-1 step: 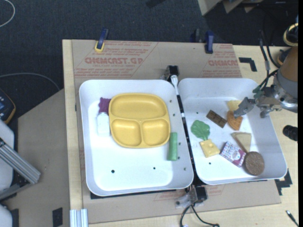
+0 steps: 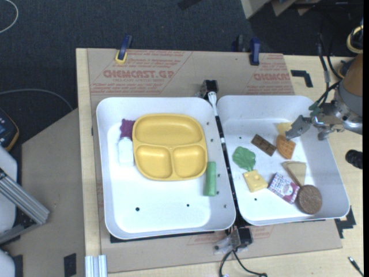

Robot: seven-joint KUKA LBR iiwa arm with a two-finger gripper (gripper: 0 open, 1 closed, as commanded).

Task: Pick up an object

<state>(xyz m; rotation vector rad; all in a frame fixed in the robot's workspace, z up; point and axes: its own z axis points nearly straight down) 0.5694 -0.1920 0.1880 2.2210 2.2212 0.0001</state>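
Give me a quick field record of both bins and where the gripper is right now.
left bin: yellow divided tray, white bottle, purple item, green stick
right bin: green leaf-shaped piece, brown bar, orange piece, yellow block, tan wedge, pink packet, brown round cookie
gripper: over right bin's upper right, just above the orange piece
held: nothing visible between fingers

This place looks like a robotics lab, not a home. Two white bins [image 2: 115,154] sit on a board [image 2: 92,97] still wearing its printed protective paper and held by clamps [image 2: 122,49], with loose cables [image 2: 34,91] on dark carpet [image 2: 57,16] and an aluminium frame [image 2: 23,201] nearby.
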